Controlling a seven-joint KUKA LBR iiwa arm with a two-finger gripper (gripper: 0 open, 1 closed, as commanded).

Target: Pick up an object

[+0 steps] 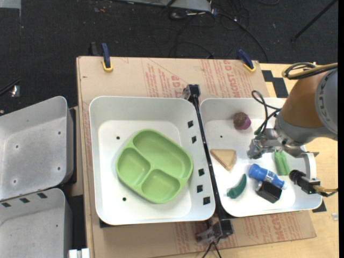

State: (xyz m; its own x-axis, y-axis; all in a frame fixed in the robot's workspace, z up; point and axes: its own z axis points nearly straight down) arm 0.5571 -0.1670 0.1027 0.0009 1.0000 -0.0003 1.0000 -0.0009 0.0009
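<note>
My gripper [257,147] hangs over the right bin [216,109], in its middle right part. Just below it lie a blue cylinder [262,173] with a black block [269,191] at its end, and a light green stick [280,162] to the right. A tan wedge [224,158] rests to the gripper's left. A dark green curved piece [237,187] is near the bin's front. A purple lump [241,120] sits toward the back. Nothing is visibly held.
The left bin [102,144] holds a light green divided plate [154,165]. A black divider runs between the two bins. The orange-banded arm [306,109] covers the right bin's far right side. Grey trays lie off the bench at left.
</note>
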